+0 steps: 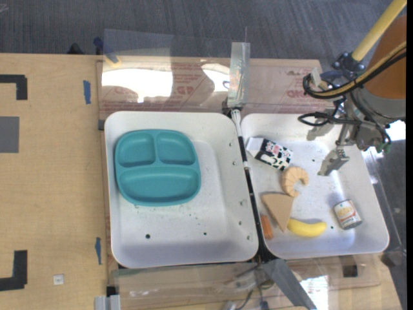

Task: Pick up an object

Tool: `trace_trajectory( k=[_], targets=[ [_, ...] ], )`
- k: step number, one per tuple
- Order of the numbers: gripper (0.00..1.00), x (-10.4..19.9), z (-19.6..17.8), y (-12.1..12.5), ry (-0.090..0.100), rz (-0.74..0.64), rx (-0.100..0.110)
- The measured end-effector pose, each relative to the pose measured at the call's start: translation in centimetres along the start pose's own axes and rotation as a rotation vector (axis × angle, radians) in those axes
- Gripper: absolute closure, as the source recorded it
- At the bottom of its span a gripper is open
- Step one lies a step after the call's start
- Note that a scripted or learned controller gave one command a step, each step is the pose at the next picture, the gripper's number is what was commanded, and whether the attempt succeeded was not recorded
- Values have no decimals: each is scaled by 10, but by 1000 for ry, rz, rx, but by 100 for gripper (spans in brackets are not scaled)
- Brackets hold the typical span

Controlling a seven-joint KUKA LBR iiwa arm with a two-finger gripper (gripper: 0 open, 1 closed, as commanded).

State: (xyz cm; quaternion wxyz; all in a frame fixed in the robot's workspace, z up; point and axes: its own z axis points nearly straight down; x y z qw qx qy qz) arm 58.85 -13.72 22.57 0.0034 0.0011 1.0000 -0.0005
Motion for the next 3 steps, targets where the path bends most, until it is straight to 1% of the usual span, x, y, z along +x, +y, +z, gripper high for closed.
trace_trajectory(
  k=[1,2,3],
  targets=[
    [0,4,104,-60,11,129,-2],
    [0,-17,137,5,-2,357,-1],
    [100,-20,123,5,-13,355,1]
  ],
)
